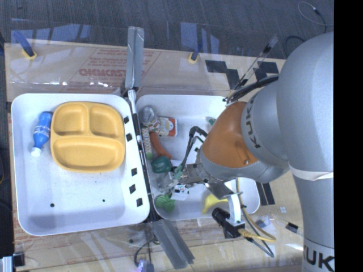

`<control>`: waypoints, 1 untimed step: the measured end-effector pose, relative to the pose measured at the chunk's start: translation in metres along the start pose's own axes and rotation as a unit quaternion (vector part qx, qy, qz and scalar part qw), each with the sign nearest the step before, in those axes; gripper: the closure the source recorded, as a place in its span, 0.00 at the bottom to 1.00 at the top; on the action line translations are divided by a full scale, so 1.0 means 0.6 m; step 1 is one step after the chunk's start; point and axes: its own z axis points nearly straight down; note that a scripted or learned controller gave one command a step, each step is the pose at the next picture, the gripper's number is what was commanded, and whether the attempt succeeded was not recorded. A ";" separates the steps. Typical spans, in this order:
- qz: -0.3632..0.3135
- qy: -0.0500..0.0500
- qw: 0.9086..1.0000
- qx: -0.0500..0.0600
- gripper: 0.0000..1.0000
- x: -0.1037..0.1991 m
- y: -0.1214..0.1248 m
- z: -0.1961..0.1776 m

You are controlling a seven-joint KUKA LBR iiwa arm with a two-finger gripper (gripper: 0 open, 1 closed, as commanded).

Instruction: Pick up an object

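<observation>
Pincer low in right bin; beside green toy.

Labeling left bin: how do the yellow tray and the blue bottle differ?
The yellow tray is broad, flat and split into three compartments; the blue bottle is small, slim and lies on its side. The tray sits mid-bin; the bottle lies along its left edge. Both are in the left bin.

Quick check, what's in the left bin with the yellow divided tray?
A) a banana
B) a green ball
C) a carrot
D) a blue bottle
D: the blue bottle lies in the left bin, against the left side of the yellow divided tray.
</observation>
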 end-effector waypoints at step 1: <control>-0.003 0.001 1.000 0.002 1.00 0.000 0.001 -0.011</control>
